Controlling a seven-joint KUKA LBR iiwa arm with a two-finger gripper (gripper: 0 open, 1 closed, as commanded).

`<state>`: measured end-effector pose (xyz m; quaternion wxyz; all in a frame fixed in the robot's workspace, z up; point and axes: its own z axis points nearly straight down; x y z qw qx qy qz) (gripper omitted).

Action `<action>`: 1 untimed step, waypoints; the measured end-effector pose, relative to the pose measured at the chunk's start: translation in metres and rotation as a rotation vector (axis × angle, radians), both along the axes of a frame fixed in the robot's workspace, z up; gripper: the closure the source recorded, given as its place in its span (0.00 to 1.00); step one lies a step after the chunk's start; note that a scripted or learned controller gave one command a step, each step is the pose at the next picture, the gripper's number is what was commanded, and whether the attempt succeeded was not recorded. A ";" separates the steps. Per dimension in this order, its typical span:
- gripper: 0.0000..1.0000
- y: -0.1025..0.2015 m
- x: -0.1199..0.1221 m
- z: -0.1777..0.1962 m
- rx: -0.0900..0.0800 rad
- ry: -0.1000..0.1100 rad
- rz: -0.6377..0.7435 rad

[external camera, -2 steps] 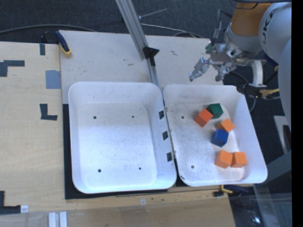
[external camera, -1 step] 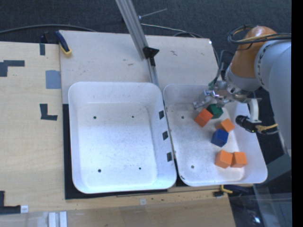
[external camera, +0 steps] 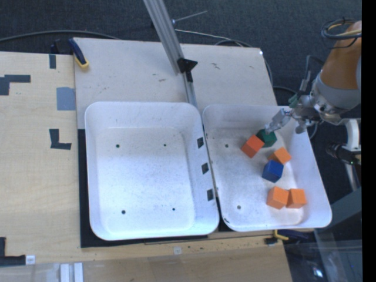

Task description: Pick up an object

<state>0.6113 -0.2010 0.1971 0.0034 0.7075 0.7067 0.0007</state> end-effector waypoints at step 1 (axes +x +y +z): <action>0.00 0.021 0.004 -0.080 0.000 -0.007 0.003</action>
